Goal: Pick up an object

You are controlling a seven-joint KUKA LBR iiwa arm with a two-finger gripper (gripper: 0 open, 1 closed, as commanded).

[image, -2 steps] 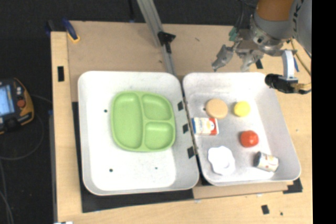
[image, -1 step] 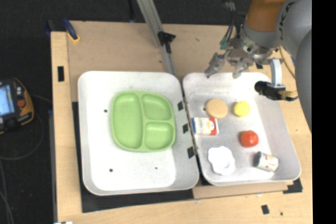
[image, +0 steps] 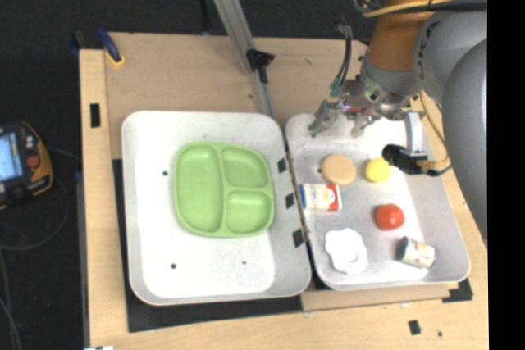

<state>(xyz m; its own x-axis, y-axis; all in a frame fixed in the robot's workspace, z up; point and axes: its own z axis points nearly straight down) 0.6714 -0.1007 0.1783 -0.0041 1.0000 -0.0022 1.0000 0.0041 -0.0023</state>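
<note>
A: The jaws (image: pixel 339 120) hang over the far edge of the right bin (image: pixel 456 235), spread apart with nothing between them.

B: And the nearest thing to them?

A: The tan round cookie (image: pixel 339 170), just below the jaws and apart from them. Beside it to the right, the yellow ball (image: pixel 377 170). Nearer us, a small red-and-white carton (image: pixel 320 197) by the bin's left wall, its long side running left to right.

B: Further out?

A: A red tomato-like piece (image: pixel 390 215), a white lumpy item (image: pixel 345 249), and a small cup or can (image: pixel 416 252) on its side, its long axis slanting toward the bin's near right corner. Its label is too blurred to read.

B: What's hard to make out?

A: The arm (image: pixel 410 20) covers the bin's far right corner, and a black-and-white fitting (image: pixel 410 152) there juts over the rim; I can't tell what it is. The white item blends into the bin floor.

B: The other bin?

A: The left bin (image: pixel 156 258) carries a green divided plate (image: pixel 223 189), three compartments, well apart from the jaws. Both bins sit side by side on the tabletop (image: pixel 180 70).
</note>
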